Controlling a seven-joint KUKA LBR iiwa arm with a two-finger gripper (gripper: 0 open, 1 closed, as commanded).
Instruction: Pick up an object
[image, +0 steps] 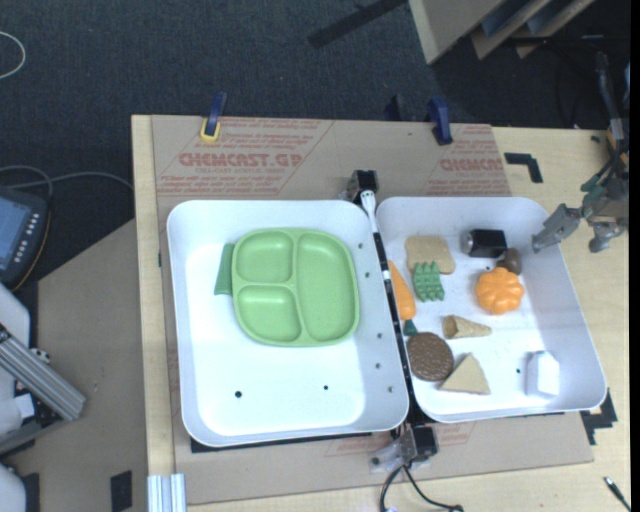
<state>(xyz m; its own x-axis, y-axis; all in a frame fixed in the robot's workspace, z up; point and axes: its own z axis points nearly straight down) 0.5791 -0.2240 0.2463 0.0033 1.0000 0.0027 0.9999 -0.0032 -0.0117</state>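
I count 2 white bins (190, 300), 1 green tray (296, 286), approx. 9 small items in right bin, incl. 1 orange pumpkin (499, 289).

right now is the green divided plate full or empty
Empty: all three compartments of the green plate show bare green. It lies flat in the left bin.

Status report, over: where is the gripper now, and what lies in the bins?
Gripper at right bin's far right edge, holding nothing. Toy pumpkin nearest, untouched; black block beside it. Green tray in left bin.
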